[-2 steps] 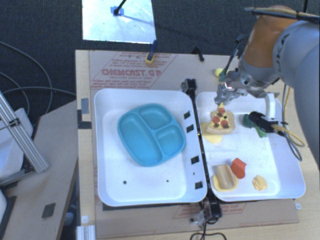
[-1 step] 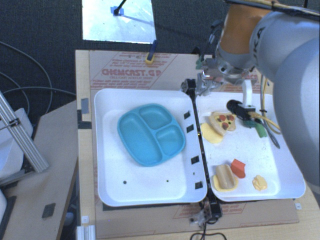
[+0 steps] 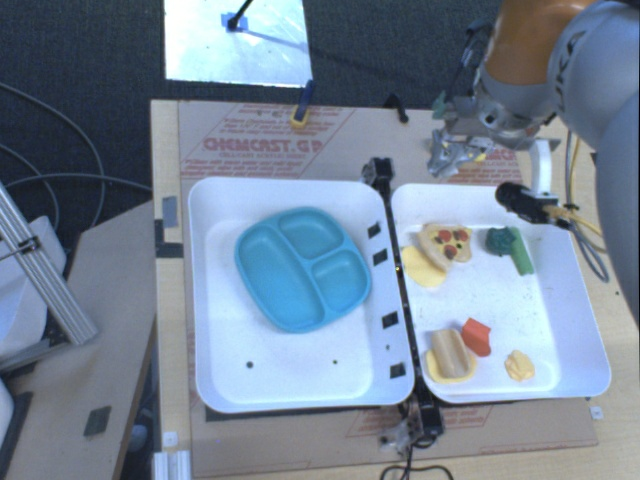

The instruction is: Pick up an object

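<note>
Gripper (image 3: 452, 158) at upper right above the right bin (image 3: 575, 298), holding nothing, finger gap hard to tell, toy foods below.

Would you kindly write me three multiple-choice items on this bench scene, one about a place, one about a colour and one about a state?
1. Where does the divided plate lie?
A. In the left bin
B. In the right bin
C. On the floor

2. What colour is that plate?
A. Red
B. Blue
C. Yellow

3. Where is the end effector relative to the right bin?
A. Pressed onto the hot dog
B. Resting on the pizza slice
C. Above the bin's far rim, clear of the food

Answers:
1 A: the plate sits within the left bin.
2 B: its whole surface is blue.
3 C: it hangs past the far rim, touching none of the toy food.
</note>
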### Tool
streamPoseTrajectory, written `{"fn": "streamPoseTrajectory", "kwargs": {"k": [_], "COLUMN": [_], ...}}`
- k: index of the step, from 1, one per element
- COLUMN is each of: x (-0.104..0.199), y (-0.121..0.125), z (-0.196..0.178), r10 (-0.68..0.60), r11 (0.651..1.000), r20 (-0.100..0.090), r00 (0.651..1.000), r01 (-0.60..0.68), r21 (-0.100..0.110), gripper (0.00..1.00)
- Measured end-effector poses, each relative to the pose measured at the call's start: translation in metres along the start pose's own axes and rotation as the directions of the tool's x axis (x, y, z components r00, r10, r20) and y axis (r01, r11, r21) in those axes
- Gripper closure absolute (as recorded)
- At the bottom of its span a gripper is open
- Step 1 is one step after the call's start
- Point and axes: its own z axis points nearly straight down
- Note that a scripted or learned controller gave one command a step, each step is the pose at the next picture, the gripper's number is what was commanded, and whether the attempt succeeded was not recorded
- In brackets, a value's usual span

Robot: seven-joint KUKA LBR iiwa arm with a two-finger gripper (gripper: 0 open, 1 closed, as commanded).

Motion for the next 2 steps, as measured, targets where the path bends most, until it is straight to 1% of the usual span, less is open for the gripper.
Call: {"fn": "streamPoseTrajectory", "kwargs": {"k": [1, 2], "x": [0.048, 0.108], "y": [-0.04, -0.114], "z": [0.08, 0.01], "r10": [-0.008, -0.011], "r11": [1.0, 1.0], "r20": [-0.004, -0.005], "r00": [1.0, 1.0], "r01": [0.008, 0.011], "r21": [0.015, 0.006], "gripper": [1.0, 1.0]}}
